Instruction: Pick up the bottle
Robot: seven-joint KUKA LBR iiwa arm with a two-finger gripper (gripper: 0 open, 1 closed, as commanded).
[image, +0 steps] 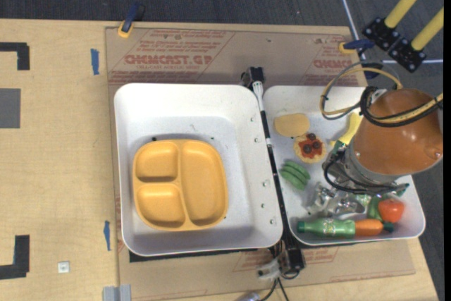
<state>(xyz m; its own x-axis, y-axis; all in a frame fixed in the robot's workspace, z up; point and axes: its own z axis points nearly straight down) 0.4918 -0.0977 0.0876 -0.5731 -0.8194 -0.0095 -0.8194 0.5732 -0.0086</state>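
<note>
- Lying flat just below the gripper (337,202), toward the near bin wall, the green bottle (326,226) has its long axis running left-right.
- Gripper's open/shut state: can't tell, arm hides it.

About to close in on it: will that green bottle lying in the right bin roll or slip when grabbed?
The green bottle lies on its side against the right bin front wall, so it probably rolls little. Its rounded, glossy body may slip. The orange carrot touching its end could get nudged.

Even bright light, soft shadows, sharp pic.
</note>
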